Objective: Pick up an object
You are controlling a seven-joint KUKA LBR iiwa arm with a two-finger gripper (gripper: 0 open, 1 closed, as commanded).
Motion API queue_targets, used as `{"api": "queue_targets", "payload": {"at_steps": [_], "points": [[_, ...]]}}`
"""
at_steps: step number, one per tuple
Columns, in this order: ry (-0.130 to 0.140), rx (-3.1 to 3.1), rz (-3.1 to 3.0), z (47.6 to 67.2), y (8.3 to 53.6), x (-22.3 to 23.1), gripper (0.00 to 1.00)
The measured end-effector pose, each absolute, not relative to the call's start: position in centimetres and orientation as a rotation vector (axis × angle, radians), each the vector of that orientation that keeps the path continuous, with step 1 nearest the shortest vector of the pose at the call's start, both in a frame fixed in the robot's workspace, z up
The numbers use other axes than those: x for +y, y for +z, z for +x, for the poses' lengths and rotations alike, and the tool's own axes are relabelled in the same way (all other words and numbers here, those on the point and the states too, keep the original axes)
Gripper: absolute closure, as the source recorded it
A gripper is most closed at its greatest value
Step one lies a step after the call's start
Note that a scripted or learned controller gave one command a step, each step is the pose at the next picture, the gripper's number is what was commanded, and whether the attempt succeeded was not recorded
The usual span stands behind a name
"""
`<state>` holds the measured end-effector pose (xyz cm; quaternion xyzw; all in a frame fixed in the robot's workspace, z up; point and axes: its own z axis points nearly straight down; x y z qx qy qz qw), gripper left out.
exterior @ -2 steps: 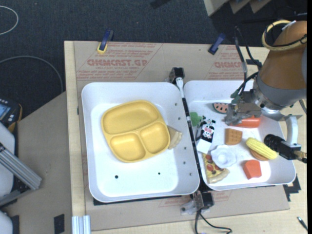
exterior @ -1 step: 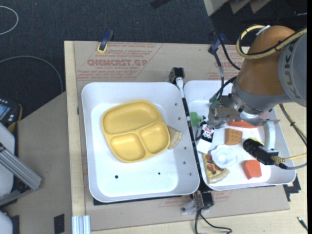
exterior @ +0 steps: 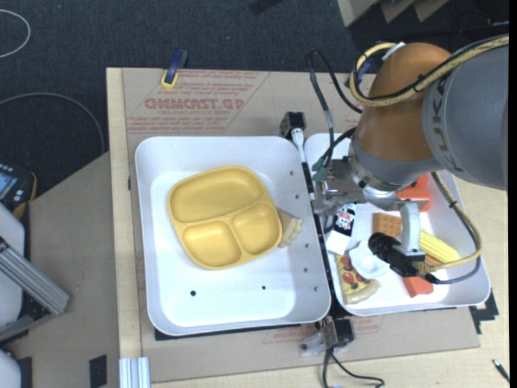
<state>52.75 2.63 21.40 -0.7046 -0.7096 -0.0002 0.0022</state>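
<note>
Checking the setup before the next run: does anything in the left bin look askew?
The yellow three-compartment plastic plate sits skewed in the left white bin, and a small beige object pokes out at its right edge.

Plain white for the left bin (exterior: pixel 153 241) and the right bin (exterior: pixel 456 296), with a few small black dots on the floor of the left one. Mustard yellow, unpatterned, for the divided plate (exterior: pixel 220 217); pale beige for the small scrap (exterior: pixel 291 229) at its edge. Bright yellow on the corn cob (exterior: pixel 437 246), tan on the square piece (exterior: pixel 388 224), cream with red rounds on the pizza slice (exterior: pixel 356 278), orange-red on the block (exterior: pixel 418 285), white with black marks on the small toy (exterior: pixel 345 217). Brown with red lettering for the cardboard sheet (exterior: pixel 194 99). Grey with an orange band on the arm (exterior: pixel 404 95).
</note>
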Motion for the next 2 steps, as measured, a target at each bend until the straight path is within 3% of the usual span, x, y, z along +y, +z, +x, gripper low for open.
{"api": "queue_targets", "payload": {"at_steps": [2], "points": [[0.0, -2.221, -2.221, 52.18, 21.67, 3.25, 1.0]]}}
